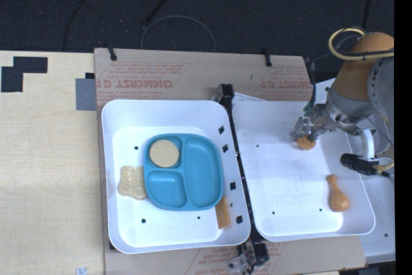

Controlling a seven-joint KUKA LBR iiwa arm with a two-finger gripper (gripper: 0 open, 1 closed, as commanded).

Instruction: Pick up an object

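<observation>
My gripper (305, 136) is low in the right bin (283, 203), near its far right corner, and a small orange piece (306, 143) sits directly at the fingertips. I can't tell whether the fingers are closed on it or just touching. If that piece isn't held, the fallback is the tan drumstick-shaped object (336, 194), which lies toward the near right corner, well apart, with its long axis running roughly far-to-near. The left bin holds a blue divided plate (193, 177).
</observation>
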